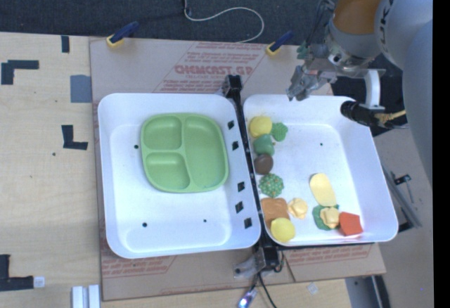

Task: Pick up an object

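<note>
two white bins sit side by side on my desk (42, 159). i see the end effector (301, 88) at 12 o'clock over the right bin (365, 159), nothing between its fingers; apart or together, i cannot tell. toy foods, like the yellow lemon (260, 124), line that bin's 9 o'clock wall. a green plate (185, 152) lies in the left bin (116, 180).

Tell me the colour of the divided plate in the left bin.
Light green, clear in the camera view: the divided plate.
</note>
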You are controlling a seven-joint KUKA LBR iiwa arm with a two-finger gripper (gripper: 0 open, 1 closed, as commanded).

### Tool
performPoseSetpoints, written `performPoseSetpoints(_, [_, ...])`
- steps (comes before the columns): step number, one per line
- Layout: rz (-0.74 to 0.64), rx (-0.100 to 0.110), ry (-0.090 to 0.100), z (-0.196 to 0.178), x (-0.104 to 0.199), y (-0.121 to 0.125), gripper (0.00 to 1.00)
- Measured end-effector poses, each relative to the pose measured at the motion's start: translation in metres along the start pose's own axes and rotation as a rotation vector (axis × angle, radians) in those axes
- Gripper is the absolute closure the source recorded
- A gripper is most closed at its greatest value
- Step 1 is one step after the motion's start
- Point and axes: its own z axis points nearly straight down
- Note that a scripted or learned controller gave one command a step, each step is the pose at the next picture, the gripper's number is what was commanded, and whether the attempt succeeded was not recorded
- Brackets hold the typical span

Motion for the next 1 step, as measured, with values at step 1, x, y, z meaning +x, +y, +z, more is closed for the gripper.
performPoseSetpoints(1, [0.004, -0.003, -0.003, -0.0498, -0.1072, 0.0005, 1.0])
